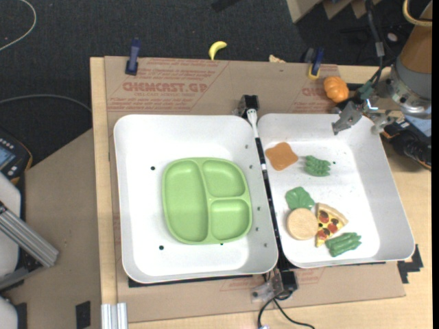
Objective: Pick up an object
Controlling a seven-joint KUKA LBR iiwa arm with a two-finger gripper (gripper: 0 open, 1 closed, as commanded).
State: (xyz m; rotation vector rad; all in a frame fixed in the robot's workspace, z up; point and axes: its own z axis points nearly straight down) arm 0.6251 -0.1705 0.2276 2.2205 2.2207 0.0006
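Looking down at the two white bins, we find the tool (360,115) poised over the far right corner of the right bin (374,184), at the end of the grey arm (415,74) that comes in from the right. Its two fingers stand apart with nothing between them, so we read it as open and empty.

The things to choose from all lie in the right bin. An orange-brown toy slab (281,155) and a small green piece (316,166) sit nearest the tool, apart from each other. Further toward the near edge a green leafy piece (299,197), a tan round (300,223), a pizza slice (329,223) and another green piece (342,242) crowd together, touching or nearly so. The left bin (137,184) carries a green divided plate (206,200).

We judge the approach to be in hand: no grasp has begun. The next move calls for choosing a target, moving above it and descending. The two separated items look easier than the cluster.
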